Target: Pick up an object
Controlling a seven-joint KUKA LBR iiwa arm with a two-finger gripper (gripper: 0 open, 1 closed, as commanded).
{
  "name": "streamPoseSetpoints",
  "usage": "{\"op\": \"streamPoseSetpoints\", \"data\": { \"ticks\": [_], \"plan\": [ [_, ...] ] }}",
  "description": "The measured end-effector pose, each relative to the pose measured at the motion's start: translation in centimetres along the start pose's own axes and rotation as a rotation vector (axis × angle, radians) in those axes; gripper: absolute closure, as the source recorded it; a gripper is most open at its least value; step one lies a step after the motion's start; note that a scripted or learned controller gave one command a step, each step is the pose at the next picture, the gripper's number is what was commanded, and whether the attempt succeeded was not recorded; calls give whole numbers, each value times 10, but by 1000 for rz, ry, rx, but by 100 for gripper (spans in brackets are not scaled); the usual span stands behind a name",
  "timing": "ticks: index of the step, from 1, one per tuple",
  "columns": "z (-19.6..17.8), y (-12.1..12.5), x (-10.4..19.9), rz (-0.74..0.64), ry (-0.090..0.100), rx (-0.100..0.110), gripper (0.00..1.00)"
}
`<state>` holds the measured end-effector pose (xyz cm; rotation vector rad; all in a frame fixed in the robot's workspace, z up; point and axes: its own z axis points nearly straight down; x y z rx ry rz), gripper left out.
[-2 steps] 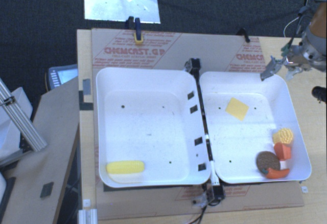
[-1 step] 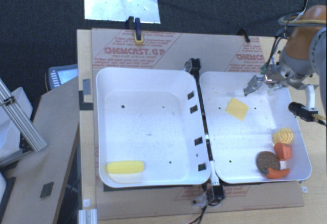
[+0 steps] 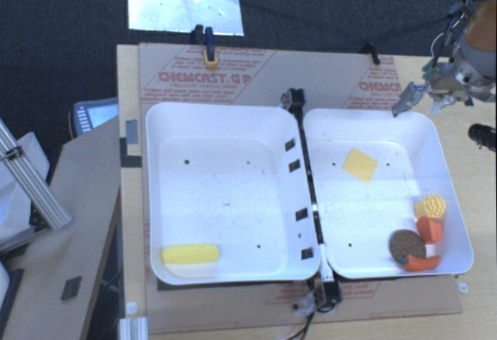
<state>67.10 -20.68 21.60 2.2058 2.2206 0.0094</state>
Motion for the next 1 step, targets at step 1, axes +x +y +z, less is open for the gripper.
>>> {"op": "streamPoseSetpoints", "data": {
  "ticks": [1],
  "plan": [
    [34, -3, 1, 0, 3, 12, 0]
  ]
}}
